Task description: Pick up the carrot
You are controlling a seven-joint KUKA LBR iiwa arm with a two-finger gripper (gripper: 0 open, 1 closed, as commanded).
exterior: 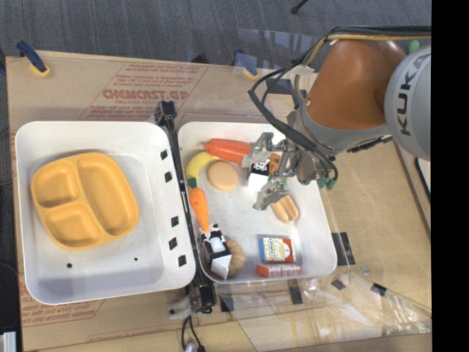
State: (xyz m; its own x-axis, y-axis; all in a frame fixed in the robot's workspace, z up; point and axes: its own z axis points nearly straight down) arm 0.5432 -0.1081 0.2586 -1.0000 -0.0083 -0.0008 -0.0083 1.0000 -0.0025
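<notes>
Cardboard-covered bench (110,94), two white bins side by side. Left bin (29,270): one yellow divided tray (83,199), three compartments. Right bin (315,218): count roughly eight items. One carrot (199,207), small, orange with green top, lying along the bin's left wall, just below one yellow banana (195,165). One larger orange-red vegetable (229,149) near the top edge, maybe a second carrot, hard to say. One round tan bun (223,175) touching the banana. One bread-like piece (285,209) mid-right. Two small boxes at the bottom: one blue-and-red (277,249), one red (278,270). One brown lump with a black-and-white thing (222,254) in the bottom-left corner. One grey arm (359,86) from the right; gripper (272,173) over the bin's upper middle, fingers spread apart, nothing between them, well apart from the carrot.
</notes>
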